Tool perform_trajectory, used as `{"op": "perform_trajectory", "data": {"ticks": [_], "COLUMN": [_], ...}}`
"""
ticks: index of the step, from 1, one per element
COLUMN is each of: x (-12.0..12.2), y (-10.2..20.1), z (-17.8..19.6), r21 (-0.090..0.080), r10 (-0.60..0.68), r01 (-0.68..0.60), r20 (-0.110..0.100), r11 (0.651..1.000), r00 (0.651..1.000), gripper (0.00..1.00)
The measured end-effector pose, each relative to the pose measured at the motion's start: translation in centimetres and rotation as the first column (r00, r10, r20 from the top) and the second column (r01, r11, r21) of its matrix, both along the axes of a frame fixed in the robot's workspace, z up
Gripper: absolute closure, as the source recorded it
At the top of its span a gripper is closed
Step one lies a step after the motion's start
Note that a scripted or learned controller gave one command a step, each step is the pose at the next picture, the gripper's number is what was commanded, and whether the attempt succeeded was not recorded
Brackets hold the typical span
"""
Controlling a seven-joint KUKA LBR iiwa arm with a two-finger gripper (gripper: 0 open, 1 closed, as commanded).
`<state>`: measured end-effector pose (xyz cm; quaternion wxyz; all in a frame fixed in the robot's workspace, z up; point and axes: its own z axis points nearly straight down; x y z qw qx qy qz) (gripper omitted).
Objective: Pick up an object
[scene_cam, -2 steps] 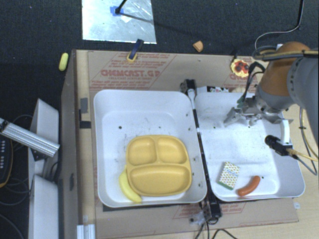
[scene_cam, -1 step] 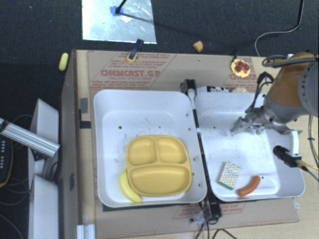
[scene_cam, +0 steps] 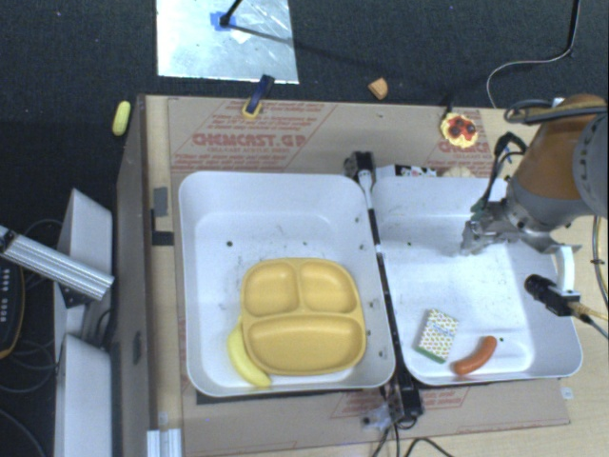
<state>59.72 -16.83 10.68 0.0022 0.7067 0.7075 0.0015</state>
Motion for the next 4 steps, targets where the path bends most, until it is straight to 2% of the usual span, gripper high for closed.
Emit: {"op": "perform_trajectory", "data": {"ticks": [1, 2, 3, 4], "x": [-0.2, -4.2, -7.5, -9.1], "y": [-1.9, -2.7, -3.9, 0.1], "z": [9.5, 15.5, 14.5, 16.9], "r21": [-0.001, -0.001, 0.0, 0.001], "r10": [-0.001, -0.001, -0.001, 0.002], "r01": [0.001, 0.001, 0.001, -0.002], "r20": [0.0, -0.001, -0.003, -0.002], "r11": [1.0, 1.0, 1.0, 1.0], "r00": [1.0, 1.0, 1.0, 1.0], "gripper": [1.0, 1.0, 1.0, 1.0]}}
